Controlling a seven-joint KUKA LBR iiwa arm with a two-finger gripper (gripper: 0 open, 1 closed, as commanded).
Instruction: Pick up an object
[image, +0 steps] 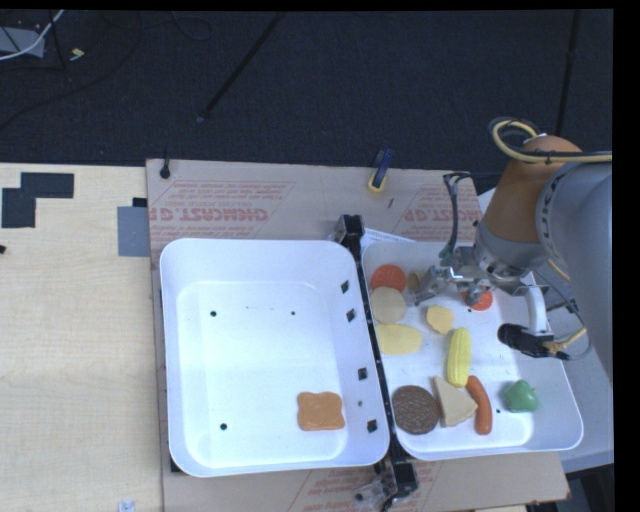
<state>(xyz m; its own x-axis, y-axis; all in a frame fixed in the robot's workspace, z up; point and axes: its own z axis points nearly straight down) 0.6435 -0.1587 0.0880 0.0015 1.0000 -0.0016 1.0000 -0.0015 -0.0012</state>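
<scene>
Hovering low over the right bin (560, 425), the gripper (452, 283) hasn't lifted anything yet, its grip state impossible to tell.

lighting: even, overhead, moderately bright on bench; dark backgrnd up top. white bins (260, 270) lit w/o harsh glare, faint soft shadows along rims. img slightly soft, low-res, grainy.

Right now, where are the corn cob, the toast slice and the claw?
corn cob (458, 357), camera view, middle of the cob.
toast slice (320, 411), camera view, centre of its top face.
claw (447, 284), camera view, between its fingertips.
</scene>
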